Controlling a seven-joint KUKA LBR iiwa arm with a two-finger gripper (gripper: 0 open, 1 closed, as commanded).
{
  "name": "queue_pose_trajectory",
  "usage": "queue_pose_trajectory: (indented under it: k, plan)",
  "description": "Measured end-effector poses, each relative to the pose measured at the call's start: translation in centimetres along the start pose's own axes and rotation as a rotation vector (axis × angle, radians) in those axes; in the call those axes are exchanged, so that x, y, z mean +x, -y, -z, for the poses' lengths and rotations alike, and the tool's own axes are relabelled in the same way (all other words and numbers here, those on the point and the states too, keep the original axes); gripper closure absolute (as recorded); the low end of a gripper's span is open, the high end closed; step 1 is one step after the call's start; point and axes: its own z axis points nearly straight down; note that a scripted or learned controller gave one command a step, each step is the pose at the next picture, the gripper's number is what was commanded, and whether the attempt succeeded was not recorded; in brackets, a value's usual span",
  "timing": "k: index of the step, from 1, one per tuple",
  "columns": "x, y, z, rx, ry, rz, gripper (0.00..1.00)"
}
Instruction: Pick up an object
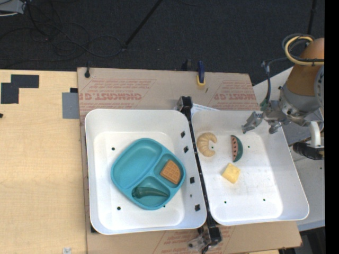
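Two shallow white bins sit side by side on a cardboard sheet [159,91] that covers the light wooden surface [37,157].

The left bin [100,142] holds a teal divided plate [139,163], lying flat near the bin's middle. In the plate's compartment nearest the right bin rests a small tan waffle piece [170,171]. In the plate's near compartment lies a dark teal, leaf-like item [151,192].

The right bin [275,194] holds three loose objects, all in its far half toward the divider between the bins. A pale croissant [207,144] lies closest to the divider. A watermelon slice [236,148], red with a green rind, lies just beside it on the side away from the divider, apart from it. A yellow cheese wedge [231,173] lies nearer the bin's middle, below and between the other two, touching neither.

The arm [302,83] comes in over the right edge of the surface. The gripper [263,123] hangs above the far right corner of the right bin, well apart from the three objects. Its fingers [251,124] are spread apart and have nothing between them.

A blue and yellow clamp [201,74] grips the cardboard's far edge.
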Motion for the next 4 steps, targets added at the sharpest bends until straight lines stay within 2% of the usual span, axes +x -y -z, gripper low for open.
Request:
queue_pose_trajectory:
  k: [1, 2, 3, 4]
  plan:
    - [4.7, 4.9, -6.5, 0.013, -0.006, -0.003, 0.0]
    - [2.4, 1.7, -6.1, 0.004, -0.002, 0.0, 0.0]
    - [5.9, 0.2, -6.1, 0.006, -0.003, -0.001, 0.0]
    - [8.7, 1.9, -6.2, 0.01, -0.005, -0.002, 0.0]
